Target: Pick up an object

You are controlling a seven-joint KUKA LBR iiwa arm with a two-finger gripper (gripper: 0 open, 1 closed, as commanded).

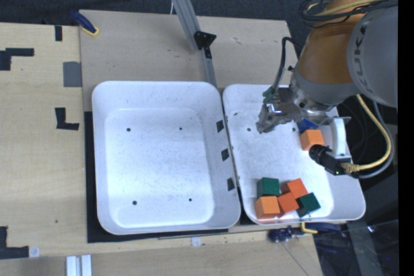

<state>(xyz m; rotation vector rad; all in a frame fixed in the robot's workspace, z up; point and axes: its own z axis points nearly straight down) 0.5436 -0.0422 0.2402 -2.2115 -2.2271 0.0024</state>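
Observation:
My gripper (266,124) hangs over the upper middle of the right bin (249,158), above bare bin floor, and I see nothing between its fingers. At the bin's near end lies a cluster of blocks: a green block (268,187), an orange block (267,205), another orange block (295,189) and a dark green block (308,203). A further orange block (312,139) lies to the right of the gripper, with a blue piece (309,125) just behind it, partly hidden by the arm.
The left bin (110,139) sits beside the right one. A slanted metal bar (184,6) crosses the bench behind the bins. Cables and a white fitting (339,142) hang at the right bin's right side.

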